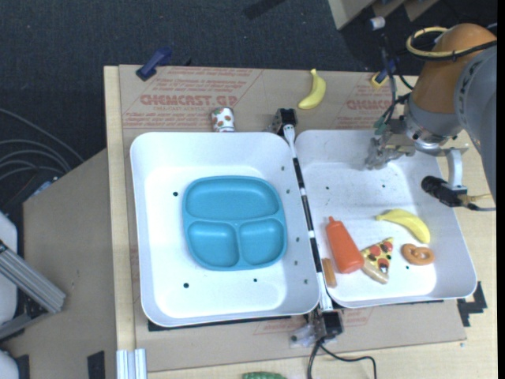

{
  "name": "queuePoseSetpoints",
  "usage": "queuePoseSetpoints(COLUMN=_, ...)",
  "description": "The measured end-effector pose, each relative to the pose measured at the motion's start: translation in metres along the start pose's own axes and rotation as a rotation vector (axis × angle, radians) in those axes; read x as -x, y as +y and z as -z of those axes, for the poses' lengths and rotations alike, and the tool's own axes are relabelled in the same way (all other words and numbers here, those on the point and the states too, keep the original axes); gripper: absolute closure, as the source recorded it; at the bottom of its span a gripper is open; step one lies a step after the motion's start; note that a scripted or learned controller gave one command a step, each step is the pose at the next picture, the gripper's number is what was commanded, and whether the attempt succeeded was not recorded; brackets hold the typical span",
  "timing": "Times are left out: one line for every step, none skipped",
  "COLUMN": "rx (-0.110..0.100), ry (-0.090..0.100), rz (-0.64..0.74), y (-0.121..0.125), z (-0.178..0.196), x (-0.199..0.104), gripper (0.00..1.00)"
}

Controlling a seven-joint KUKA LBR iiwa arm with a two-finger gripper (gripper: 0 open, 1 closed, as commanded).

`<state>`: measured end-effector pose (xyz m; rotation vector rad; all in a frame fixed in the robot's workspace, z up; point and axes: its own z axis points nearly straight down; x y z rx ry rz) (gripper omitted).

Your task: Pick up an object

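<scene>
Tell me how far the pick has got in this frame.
Done: the gripper is over the far end of the right bin. In hand: nothing I can see between its fingers. Left: the whole pick. The orange bottle, pizza slice, banana and donut all lie on the bin floor nearer the camera, apart from the gripper.

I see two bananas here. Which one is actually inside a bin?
The banana lying in the right bin, beside the pizza slice and doughnut. The other banana lies on the cardboard beyond both bins.
</scene>
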<state>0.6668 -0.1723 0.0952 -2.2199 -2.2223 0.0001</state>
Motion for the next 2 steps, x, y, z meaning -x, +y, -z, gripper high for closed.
queuePoseSetpoints(rx=0.003, ry=0.0, rz=0.0, y=0.0007, z=0.0104, x=-0.0002, gripper=1.0)
queuePoseSetpoints(rx=0.002, ry=0.0, rz=0.0, y=0.0004, z=0.0099, x=-0.0002, gripper=0.0)
